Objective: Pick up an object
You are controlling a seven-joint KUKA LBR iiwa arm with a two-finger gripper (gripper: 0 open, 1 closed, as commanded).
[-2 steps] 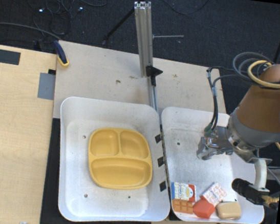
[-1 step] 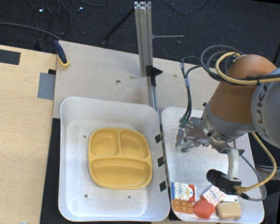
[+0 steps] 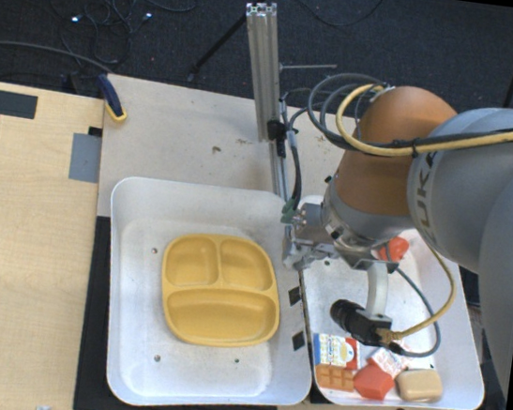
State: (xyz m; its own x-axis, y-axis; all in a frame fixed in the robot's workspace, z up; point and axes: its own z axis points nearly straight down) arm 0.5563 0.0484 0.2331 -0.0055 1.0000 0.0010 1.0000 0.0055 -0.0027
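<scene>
hovering: end effector (image 3: 299, 250) over the gap between both bins, grip state cannot tell | targets: red, tan and waffle-like toy pieces (image 3: 374, 377) at 5 o'clock of right white bin (image 3: 460, 370) | advice: shift toward 5 o'clock, centre over one piece, descend straight

yellow divided plate (image 3: 221, 290) lies flat in the left bin (image 3: 124, 342).

The gripper (image 3: 300, 243) hangs over the seam between the two white bins; whether anything sits in it cannot be told. Left of it, in the left bin (image 3: 126, 323), lies a yellow divided plate (image 3: 220, 289). Below and right of it, in the right bin (image 3: 465, 371), cluster a small carton (image 3: 335, 351), a waffle (image 3: 334, 379), a red piece (image 3: 374, 382) and a tan block (image 3: 419, 384).
</scene>
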